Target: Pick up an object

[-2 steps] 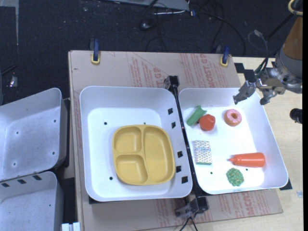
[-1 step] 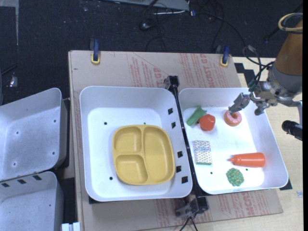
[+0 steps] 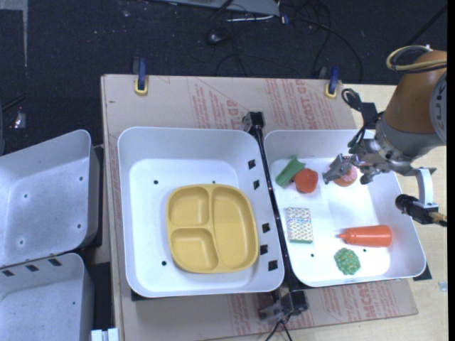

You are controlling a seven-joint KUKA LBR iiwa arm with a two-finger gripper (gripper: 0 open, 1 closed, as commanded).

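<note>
The robot's end effector (image 3: 346, 170) hangs low over the far half of the right bin (image 3: 409, 258), its dark fingers (image 3: 334, 172) set narrowly about a small pinkish-orange object (image 3: 347, 178). Whether the piece is truly pinched or merely touched cannot be told from this angle.

Just beside it, at nine o'clock, lies a round red-orange item (image 3: 306, 182), touching a green wedge-shaped piece (image 3: 289, 170) that slants toward the bin's far left corner. At six o'clock from the tool rests an orange carrot-like toy (image 3: 366, 236), lying crosswise, with a knobbly green ball (image 3: 347, 261) near the front wall below it. A small patterned packet (image 3: 299, 224) sits by the left wall.

The left bin (image 3: 138, 190) carries a yellow three-part tray (image 3: 212, 227) at its centre. Both bins stand side by side on a counter (image 3: 185, 94) sheeted in printed cardboard, pinned at the far edge by two yellow clamps (image 3: 141, 84). Beyond is dark speckled floor with loose cables (image 3: 234, 27); spare white bin shells (image 3: 43, 190) lie at nine o'clock.

The grey arm (image 3: 412, 130) enters from three o'clock, its orange band (image 3: 416, 94) high, wrist bent down and leftward into the bin.
</note>
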